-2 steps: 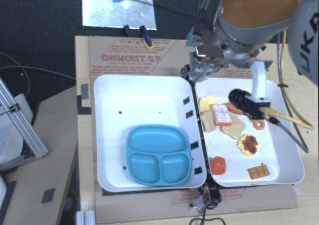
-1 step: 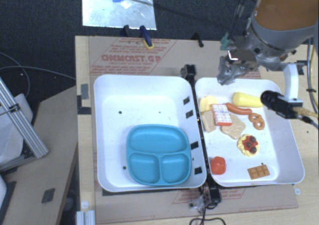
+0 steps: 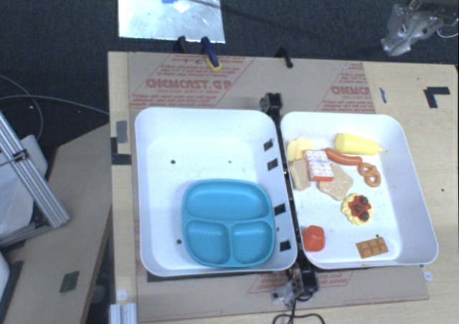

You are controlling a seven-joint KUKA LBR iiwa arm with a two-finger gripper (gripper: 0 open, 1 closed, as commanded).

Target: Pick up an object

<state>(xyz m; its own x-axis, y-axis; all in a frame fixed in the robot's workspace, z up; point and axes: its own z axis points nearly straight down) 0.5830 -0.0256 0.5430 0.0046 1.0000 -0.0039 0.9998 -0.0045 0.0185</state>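
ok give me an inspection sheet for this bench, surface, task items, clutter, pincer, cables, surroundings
surface: cardboard-covered bench bearing two white bins side by side, left bin and right bin
job's things: in the right bin, yellow corn, sausage, pretzel, wafer, bread slice, fruit tart, red tomato, brown waffle
clutter: blue divided plate in the left bin
pincer: pincer above the floor beyond the bench's far right corner, holding nothing; finger state unclear
cables: dark cable at left; wires at the bench's near edge
surroundings: dark carpet, silver sheet on it, aluminium frame at left
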